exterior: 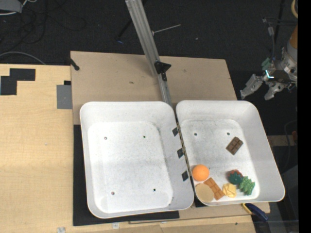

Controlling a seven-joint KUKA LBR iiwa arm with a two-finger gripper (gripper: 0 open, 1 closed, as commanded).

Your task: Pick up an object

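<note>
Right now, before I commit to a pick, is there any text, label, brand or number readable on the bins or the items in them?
None: no readable text anywhere.
Small brown chocolate-like block: surface pattern, no legible letters.
Round orange ball: plain.
Shallow white right bin and shallow white left bin: dark dots only, no markings.
Grey two-finger gripper: too small and blurred to tell.

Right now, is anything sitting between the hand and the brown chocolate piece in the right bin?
Nothing visible does. The hand hangs beyond the right bin's far right corner, and only bare white floor lies between that rim and the chocolate piece.
</note>
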